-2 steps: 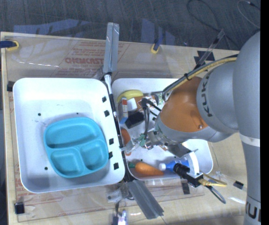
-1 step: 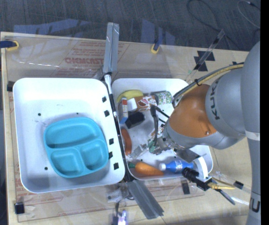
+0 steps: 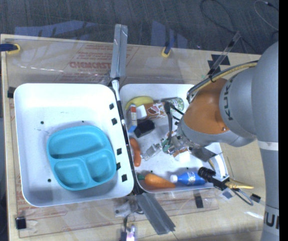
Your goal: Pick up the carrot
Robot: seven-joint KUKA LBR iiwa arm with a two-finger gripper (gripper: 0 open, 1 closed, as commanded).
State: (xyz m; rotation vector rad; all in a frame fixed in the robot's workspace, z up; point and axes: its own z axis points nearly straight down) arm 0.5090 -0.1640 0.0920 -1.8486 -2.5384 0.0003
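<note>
From my feed I see the grey arm with its orange band reaching in from the right over the right-hand shallow white bin. Its tool sits low near the middle of that bin, among small clutter; I cannot tell its state from this angle. The tapered orange carrot lies on its side along the bin's near wall, well apart from the tool. Just beside the carrot's right end lies a blue plastic bottle with a white cap. A second, smaller orange piece rests against the bin's left wall. A yellow banana lies at the far edge, with a black block nearer the middle. The left white bin holds a light-blue three-compartment tray.
</note>
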